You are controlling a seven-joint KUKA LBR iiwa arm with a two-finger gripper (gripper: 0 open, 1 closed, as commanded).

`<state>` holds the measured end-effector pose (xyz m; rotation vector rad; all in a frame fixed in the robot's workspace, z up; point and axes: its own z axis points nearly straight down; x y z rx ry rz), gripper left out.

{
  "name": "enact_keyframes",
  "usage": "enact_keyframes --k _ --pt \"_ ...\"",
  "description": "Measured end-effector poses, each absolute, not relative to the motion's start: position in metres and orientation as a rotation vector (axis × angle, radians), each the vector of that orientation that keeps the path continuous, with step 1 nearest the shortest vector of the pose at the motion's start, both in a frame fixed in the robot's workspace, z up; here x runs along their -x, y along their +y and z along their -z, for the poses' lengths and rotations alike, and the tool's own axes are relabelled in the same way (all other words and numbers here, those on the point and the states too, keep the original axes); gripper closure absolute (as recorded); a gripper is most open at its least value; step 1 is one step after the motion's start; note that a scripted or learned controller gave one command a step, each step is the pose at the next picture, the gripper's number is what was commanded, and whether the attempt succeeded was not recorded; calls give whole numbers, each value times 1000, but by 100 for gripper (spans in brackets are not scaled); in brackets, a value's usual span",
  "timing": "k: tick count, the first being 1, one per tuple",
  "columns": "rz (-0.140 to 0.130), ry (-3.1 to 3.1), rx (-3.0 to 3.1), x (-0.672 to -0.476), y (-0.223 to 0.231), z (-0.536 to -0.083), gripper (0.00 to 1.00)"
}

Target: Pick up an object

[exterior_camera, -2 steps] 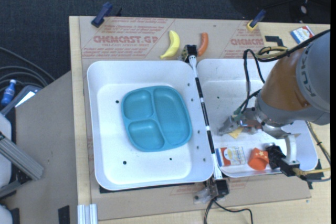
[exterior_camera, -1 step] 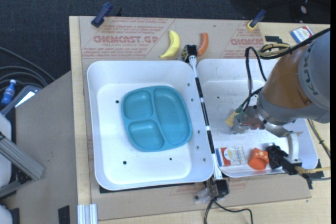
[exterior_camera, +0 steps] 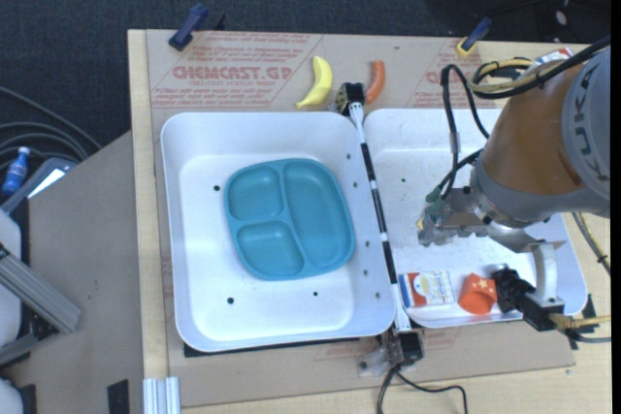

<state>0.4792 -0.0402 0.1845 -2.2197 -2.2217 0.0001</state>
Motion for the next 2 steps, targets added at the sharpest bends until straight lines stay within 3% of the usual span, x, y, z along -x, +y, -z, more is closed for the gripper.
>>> enact_keyframes --k 1,2 --pt "0 -2223 2219 -536 6 -184 100" --pt "-1 -2222 2220 -536 5 -184 0"
